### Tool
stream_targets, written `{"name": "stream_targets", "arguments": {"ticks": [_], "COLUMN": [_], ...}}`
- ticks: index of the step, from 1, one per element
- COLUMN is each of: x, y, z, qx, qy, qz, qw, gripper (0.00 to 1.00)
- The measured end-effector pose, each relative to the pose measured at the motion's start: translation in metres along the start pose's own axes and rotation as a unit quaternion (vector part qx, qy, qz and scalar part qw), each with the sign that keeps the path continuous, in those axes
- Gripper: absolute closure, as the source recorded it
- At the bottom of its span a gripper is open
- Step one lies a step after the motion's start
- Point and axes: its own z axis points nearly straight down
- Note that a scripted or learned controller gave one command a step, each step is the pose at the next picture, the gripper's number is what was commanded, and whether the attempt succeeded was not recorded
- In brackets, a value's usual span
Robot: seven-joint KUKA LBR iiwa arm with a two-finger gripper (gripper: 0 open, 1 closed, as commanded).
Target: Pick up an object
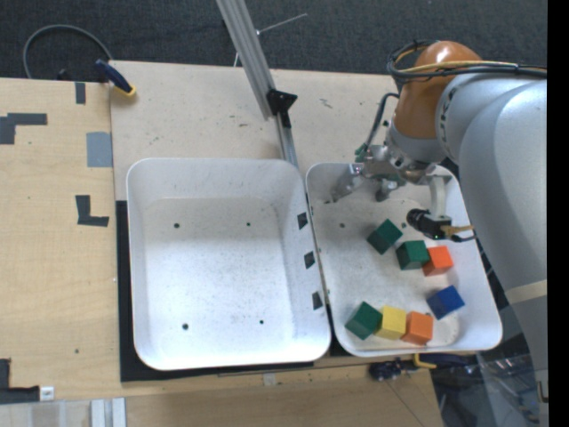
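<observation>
Blocks scattered in the right bin (471, 327), none lifted.
Gripper (378, 181) hovers at the bin's far end, fingers' state unclear; dark green block (384, 237) sits nearest, turned diagonally.

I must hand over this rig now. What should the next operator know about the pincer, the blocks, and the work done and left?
Pincer: over the far end of the right bin, holding nothing visible; finger state unclear.
Blocks, all in the right bin: dark green block mid-bin; green block touching an orange block; blue block; near row of green, yellow and orange.
Left bin: no blocks.
Done: nothing picked up.
Left: grasp and lift one block.
</observation>
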Motion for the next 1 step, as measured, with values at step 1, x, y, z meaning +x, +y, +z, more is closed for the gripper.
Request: {"name": "stream_targets", "arguments": {"ticks": [1], "x": [0.0006], "y": [-0.0004], "z": [-0.0095], "qx": [0.000], "qy": [0.000], "qz": [-0.001], "qw": [1.0000], "gripper": [1.00]}}
